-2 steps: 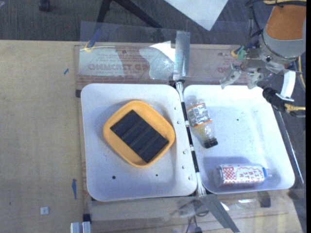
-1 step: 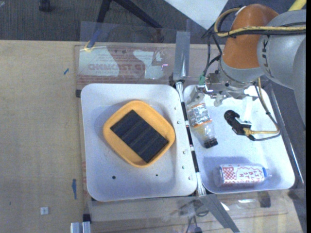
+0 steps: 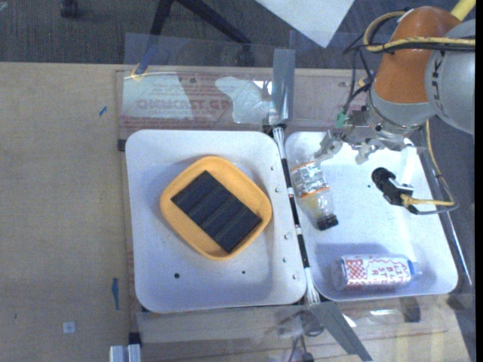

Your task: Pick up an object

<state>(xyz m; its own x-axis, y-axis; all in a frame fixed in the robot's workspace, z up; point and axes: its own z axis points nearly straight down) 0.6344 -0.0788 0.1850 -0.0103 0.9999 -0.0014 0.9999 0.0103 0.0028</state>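
A: Where is the pincer (image 3: 346, 149) seen?

B: It is seen over the far part of the right bin (image 3: 362, 228), carried by the grey arm with its orange band (image 3: 407, 59), which is reached in from the right.

A: Can its state be told?

B: Its fingers (image 3: 330, 145) are seen spread apart, and only white bin floor is seen between them. Nothing is pinched.

A: What can be picked up, and where is it found?

B: A small clear bottle (image 3: 313, 191) is laid on its side along the left wall of the right bin, just beside the pincer and a little nearer the camera. A silvery label is worn at its far end, and a dark cap is turned toward the near side. Whether it is touched by the nearer finger cannot be told.

A: And the other things?

B: A red-and-white patterned tube (image 3: 375, 271) is laid flat along the near wall of the same bin, well apart from the pincer. In the left bin (image 3: 151, 157) a yellow dish (image 3: 220, 164) is set near the middle, and a black ribbed pad (image 3: 216, 211) is laid in it. Both bins are borne side by side by the desk (image 3: 60, 202).
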